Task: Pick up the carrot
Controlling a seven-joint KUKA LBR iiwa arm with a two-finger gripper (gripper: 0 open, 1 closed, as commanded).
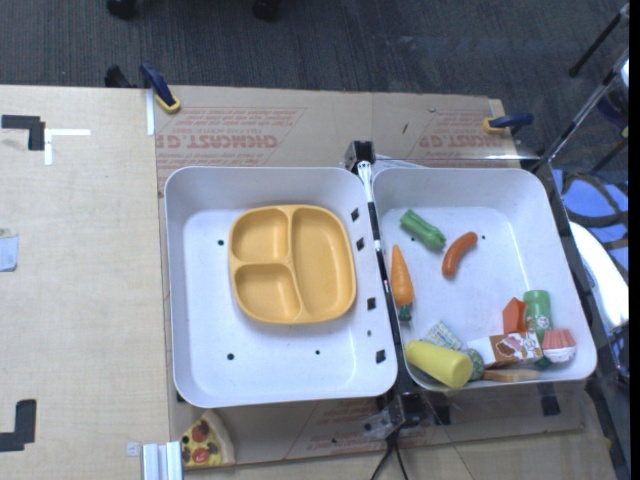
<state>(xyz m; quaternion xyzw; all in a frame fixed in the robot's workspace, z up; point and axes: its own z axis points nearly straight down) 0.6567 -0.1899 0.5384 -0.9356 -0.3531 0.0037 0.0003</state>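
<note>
The carrot (pixel 401 279) is orange with a small green top at its near end. It lies lengthwise along the left wall of the right bin (pixel 500 190), close to the divider between the two bins. Nothing touches it.
The right bin also holds a green pickle (pixel 422 229), an orange-red sausage (pixel 459 252), a yellow cylinder (pixel 438 362), a green bottle (pixel 537 310) and several small packaged items at its near right corner. A yellow divided plate (pixel 293 264) sits in the left bin (pixel 190 298). A pizza slice toy (pixel 203 444) lies on the bench.
</note>
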